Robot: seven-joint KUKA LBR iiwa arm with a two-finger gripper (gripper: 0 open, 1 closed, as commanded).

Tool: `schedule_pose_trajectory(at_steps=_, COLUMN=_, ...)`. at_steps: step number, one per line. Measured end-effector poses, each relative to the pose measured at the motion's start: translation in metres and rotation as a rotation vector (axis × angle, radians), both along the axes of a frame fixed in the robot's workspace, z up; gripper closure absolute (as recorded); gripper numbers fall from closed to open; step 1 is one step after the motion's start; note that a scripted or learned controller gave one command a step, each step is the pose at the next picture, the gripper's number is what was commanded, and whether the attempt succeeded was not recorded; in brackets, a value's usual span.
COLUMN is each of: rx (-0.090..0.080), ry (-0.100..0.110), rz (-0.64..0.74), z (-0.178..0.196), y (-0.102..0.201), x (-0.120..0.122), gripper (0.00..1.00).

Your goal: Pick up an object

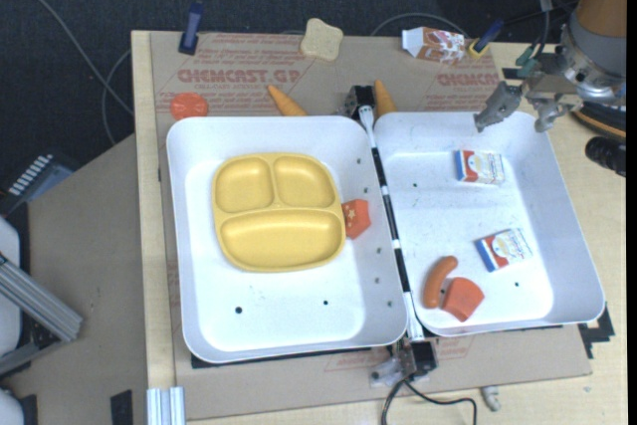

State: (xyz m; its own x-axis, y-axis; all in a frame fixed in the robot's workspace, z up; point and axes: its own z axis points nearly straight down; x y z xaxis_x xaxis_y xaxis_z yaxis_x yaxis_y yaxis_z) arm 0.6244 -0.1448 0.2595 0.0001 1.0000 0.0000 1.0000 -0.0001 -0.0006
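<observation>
Looking down on the worktop, I see my claw hanging above the far edge of the right-hand shallow white bin, its two grey fingers spread apart and nothing between them. No object is picked yet.

The nearest candidate is the small white carton with blue and red print, lying flat just below the claw toward me. A second carton of the same kind lies further down the bin, and an orange sausage-shaped toy rests touching a red-orange wedge block near the front rim.

I judge the first carton the best choice: it sits apart from everything, so the fingers can straddle it without nudging a neighbour. To do this well, I would centre the claw over the carton, turn the fingers across its short side, descend until they flank it, and only then clench.
</observation>
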Motion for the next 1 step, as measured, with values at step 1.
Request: schedule_pose_trajectory(at_steps=1, rx=0.0, ry=0.001, rz=-0.001, z=-0.1046, y=-0.0404, x=0.0413, gripper=0.0)
